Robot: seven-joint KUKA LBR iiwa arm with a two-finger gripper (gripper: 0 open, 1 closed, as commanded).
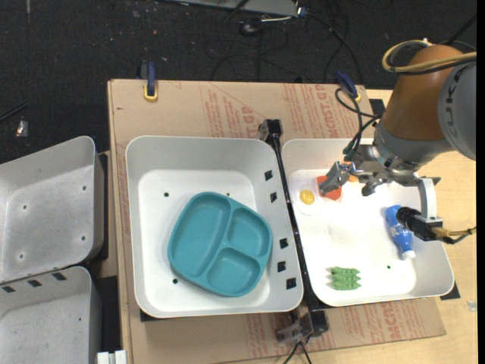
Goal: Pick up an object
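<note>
In the right bin (432,279) lie an orange-red block (331,189), a small yellow piece (306,197), a blue bottle-like object (399,230) and a green pea pod (345,278). My gripper (354,180) hangs over the bin's back part, below the grey and orange wrist (413,120). Its fingers look spread, so it is open. The left fingertip (338,175) is right at the orange-red block, which lies beside it and not between the fingers. The blue object sits to the gripper's lower right.
The left bin (144,203) holds a teal divided plate (220,243). A black divider with clips (282,196) runs between the bins. Cables (447,235) trail at the right bin's right rim. Grey metal trays (45,203) lie off the bench to the left.
</note>
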